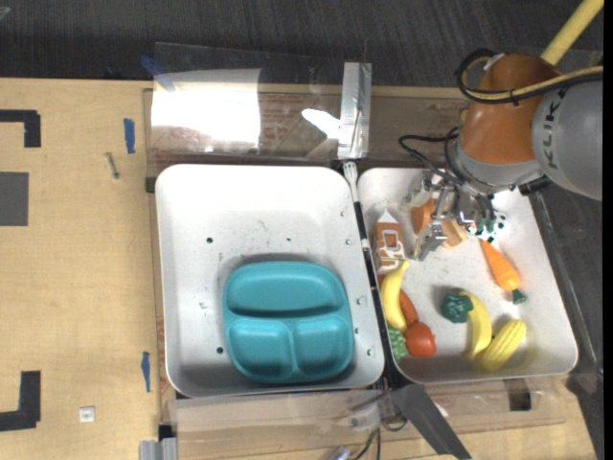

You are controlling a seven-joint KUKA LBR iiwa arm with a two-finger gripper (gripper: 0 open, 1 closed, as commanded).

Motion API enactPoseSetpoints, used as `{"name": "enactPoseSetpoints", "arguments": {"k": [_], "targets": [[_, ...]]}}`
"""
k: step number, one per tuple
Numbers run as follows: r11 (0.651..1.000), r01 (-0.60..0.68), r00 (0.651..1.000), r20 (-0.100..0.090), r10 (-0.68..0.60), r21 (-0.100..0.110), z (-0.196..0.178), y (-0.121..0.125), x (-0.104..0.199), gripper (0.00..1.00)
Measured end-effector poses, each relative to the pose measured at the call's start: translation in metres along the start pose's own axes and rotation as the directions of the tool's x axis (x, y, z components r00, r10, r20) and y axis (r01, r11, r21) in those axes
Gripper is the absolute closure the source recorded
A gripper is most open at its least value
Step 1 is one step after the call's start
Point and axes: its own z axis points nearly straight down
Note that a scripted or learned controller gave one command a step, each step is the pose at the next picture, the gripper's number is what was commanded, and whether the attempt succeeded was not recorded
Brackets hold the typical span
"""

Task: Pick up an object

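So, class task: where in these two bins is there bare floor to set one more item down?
Left bin: bare floor behind the teal tray, up to the back wall. Right bin: crowded, with bananas, tomato, carrot and the pincer; one small patch in its middle.

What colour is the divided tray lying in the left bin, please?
Teal blue; the divided tray shows clearly in the camera view, lying in the left bin.

Toys are crowding the right bin (551, 286): bananas (494, 337), carrot (502, 267) and tomato (420, 339) are blocking its near half. The left bin (192, 218) is lying open behind the teal tray (287, 320).
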Motion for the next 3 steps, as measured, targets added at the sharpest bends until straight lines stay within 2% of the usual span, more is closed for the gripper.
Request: {"name": "enactPoseSetpoints", "arguments": {"k": [1,2,3], "targets": [[1.000,0.001,1.000,0.015,-0.001,0.001,-0.015,0.001,-0.004,1.00],[1.000,0.001,1.000,0.014,-0.001,0.001,-0.014,0.001,-0.003,0.00],[0.952,0.306,0.952,0.001,-0.306,0.004,-0.101,-0.083,0.051,0.00]]}}
